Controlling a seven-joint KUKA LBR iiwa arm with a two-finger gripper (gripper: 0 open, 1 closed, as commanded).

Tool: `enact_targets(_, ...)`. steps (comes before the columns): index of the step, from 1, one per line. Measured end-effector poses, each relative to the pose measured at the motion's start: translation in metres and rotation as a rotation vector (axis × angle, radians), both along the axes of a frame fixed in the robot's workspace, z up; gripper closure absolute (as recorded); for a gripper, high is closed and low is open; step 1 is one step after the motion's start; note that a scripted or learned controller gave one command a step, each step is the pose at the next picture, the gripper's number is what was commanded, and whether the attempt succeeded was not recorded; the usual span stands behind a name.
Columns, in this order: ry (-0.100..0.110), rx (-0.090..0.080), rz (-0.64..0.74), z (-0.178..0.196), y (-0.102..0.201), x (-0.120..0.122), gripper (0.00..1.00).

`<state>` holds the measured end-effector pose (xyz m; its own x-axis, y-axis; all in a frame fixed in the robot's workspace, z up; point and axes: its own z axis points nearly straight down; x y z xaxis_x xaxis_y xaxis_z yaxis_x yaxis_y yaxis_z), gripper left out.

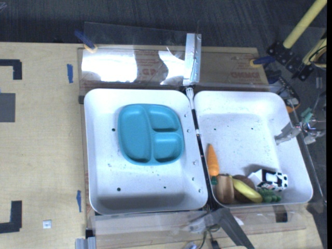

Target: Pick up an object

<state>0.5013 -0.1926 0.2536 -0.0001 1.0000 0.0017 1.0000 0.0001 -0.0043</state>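
The right white bin [244, 118] holds a cluster of toy foods along its near wall. An orange carrot [212, 160] lies lengthwise by the bin's left wall. Below it stands a brown wooden piece [224, 188], with a yellow banana [247, 191] lying beside it. A black-and-white cow-patterned toy [272, 179] rests at the near right corner, and a small green item [270, 195] sits just under it. The left white bin [104, 180] carries a blue divided plate [150, 133] in its middle.
A clear plastic sheet and a metal upright [192, 58] stand behind the bins. A grey metal fitting [291, 132] overhangs the right bin's right rim. Cables and a yellow rod [306, 17] are at the top right. Tan bench with black marks lies to the left.
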Motion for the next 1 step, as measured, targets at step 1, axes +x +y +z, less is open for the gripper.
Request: enact_targets(1,-0.004,-0.001,-0.053,-0.1641,0.0350,-0.0045,0.00)
